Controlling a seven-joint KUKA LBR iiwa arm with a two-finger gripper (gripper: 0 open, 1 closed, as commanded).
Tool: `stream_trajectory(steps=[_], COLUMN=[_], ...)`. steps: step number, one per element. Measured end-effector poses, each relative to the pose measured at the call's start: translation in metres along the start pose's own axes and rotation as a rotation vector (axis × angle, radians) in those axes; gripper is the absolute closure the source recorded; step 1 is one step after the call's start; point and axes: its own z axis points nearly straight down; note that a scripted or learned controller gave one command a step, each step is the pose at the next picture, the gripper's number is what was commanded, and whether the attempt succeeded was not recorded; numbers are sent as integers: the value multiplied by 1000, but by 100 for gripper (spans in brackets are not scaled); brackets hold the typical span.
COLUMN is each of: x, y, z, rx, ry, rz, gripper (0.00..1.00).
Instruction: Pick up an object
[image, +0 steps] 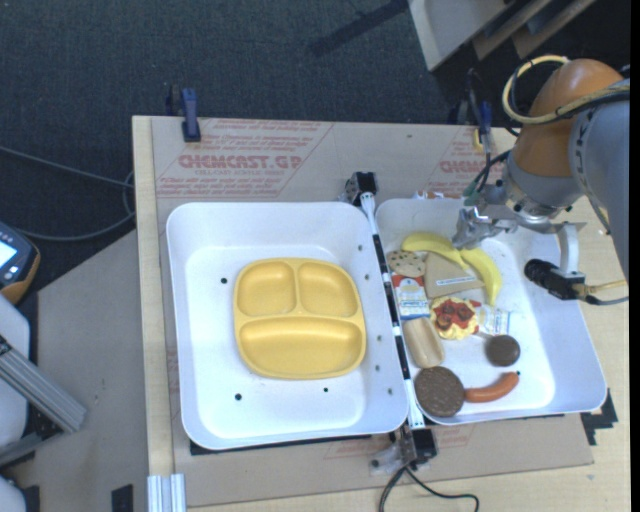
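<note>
Toy food heaped in the right bin, gripper low at its far edge

Toy food (450, 310), the stuff to be picked from, lies in a loose cluster in the right bin (560, 350), mostly toward that bin's left wall. Starting at the left of the bench (150, 300): the left bin (190, 330) carries a yellow divided plate (298, 318), set flat near its middle, with three compartments. A black clamp strip (385, 290) runs between the two bins where their rims meet.

In the right bin, nearest the left wall, sit a small printed carton (409, 297) and a hot dog bun (423, 343), with a round brown patty (439, 390) at the near edge. A pizza slice (456, 315) lies beside the carton. Farther back are a tan wedge (445, 269) and two bananas (482, 268), touching each other. A red sausage (490, 387) and a dark round piece (502, 350) lie toward the near right part of the bin.

The gripper (470, 230) hangs at the far edge of the right bin, just above the bananas. Whether it is wide or narrow, I cannot tell, and nothing is visibly held.
</note>
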Motion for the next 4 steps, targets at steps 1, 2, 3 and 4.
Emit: stream_trajectory(steps=[1, 2, 3, 4], x=[-5, -34, -33, -33], y=[-1, -60, -56, -57], z=[1, 32, 19, 20], rx=[1, -6, -14, -12], ry=[-1, 1, -3, -3], rz=[6, 13, 7, 7], gripper=[0, 0, 100, 0])
